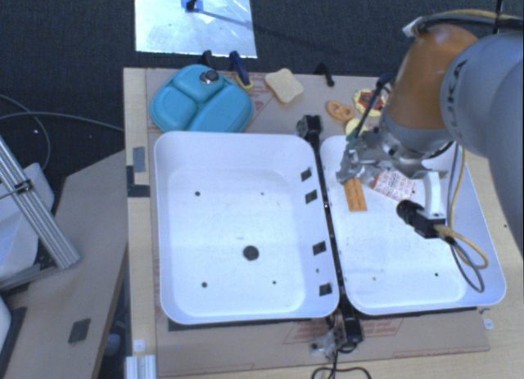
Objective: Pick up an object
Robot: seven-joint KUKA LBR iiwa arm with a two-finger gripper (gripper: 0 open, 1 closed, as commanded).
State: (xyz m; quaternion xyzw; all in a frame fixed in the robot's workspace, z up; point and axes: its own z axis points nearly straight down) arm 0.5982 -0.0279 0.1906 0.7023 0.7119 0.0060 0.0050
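Orange flat block [355, 196] in right bin [409, 287], below hand [350, 171]; hand's grip state unclear.

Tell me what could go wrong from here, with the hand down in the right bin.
1. The hand sits over the orange block close to the divider between the bins; a grasp there might clip the wall or pinch only the block's end.
2. The red-and-white packet lies right beside the block, so it may get dragged or grabbed along.
3. The yellow cable loops low over the right bin and could snag.
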